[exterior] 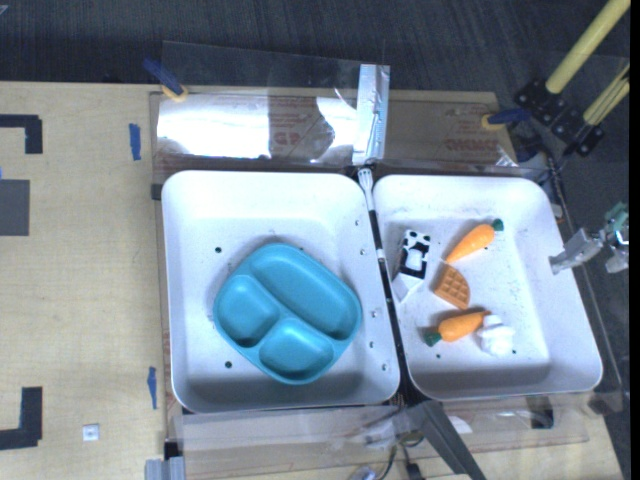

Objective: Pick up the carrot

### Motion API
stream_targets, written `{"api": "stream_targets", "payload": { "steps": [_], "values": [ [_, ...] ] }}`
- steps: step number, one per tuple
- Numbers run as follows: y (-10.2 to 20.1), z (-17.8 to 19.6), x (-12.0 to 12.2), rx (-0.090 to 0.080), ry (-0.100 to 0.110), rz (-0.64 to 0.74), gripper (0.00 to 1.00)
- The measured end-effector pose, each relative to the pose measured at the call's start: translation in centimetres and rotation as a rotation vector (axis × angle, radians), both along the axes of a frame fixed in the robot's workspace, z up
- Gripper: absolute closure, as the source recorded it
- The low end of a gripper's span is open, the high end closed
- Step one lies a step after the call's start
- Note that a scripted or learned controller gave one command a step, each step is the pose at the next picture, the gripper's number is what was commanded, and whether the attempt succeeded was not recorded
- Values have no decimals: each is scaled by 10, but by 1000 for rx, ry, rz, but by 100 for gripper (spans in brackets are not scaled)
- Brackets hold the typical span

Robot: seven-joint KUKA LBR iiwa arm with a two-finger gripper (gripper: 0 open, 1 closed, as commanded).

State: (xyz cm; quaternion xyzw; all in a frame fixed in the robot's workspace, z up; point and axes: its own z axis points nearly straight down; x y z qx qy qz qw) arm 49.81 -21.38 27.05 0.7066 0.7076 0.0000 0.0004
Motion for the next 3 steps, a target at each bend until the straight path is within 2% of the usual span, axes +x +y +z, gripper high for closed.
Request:
{"api": "stream_targets", "payload": {
  "steps": [1,2,3],
  "values": [
    [24,-143,8,3,8,54,0],
    [104,-183,-15,3,-9,-215,0],
    [108,-183,55,1,-6,-363,0]
  ]
}}
